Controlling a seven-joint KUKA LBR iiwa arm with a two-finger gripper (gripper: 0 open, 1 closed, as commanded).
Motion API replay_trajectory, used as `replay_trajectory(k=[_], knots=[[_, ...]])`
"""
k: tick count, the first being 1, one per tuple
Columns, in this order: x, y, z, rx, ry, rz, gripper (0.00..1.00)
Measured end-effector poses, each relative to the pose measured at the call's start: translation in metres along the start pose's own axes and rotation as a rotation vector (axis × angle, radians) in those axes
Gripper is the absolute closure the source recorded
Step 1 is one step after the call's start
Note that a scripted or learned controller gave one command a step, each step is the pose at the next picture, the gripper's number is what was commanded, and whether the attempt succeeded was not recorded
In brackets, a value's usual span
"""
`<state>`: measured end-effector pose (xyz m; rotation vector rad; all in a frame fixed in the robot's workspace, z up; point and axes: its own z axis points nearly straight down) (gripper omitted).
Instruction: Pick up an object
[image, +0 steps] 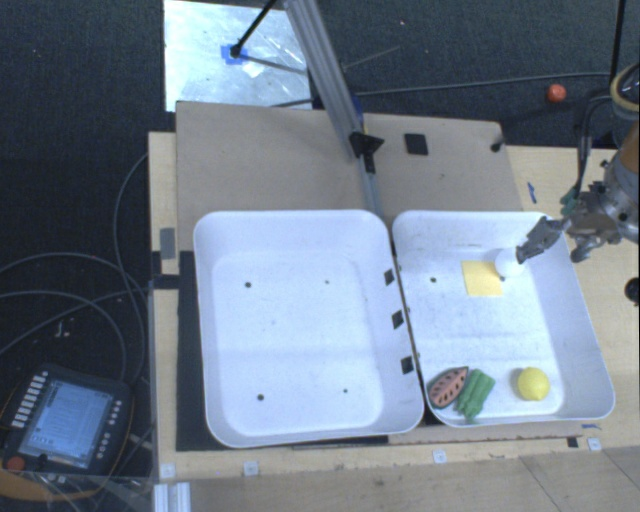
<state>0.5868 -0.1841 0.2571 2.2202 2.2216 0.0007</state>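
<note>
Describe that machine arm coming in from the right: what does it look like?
At the view's right edge, a bit of orange sits above a grey metal wrist. Dark cables loop near it. From the wrist a slim grey pincer juts out with a dark tip. It looks bare and mechanical, with no cover or lettering I can make out.

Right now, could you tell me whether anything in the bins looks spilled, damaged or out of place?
Nothing stands out. The yellow square, lemon, green piece and leaf-shaped piece lie intact inside the right bin.

Both white bins (300, 300) look like smooth, faintly glossy plastic. The bench (270, 150) looks like matt board. The yellow square (483, 279) looks flat and matt.
</note>
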Motion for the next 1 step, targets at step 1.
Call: replay_trajectory(k=[1], knots=[[-0.0144, -0.0875, 0.0682, 0.006, 0.001, 0.005, 0.00]])
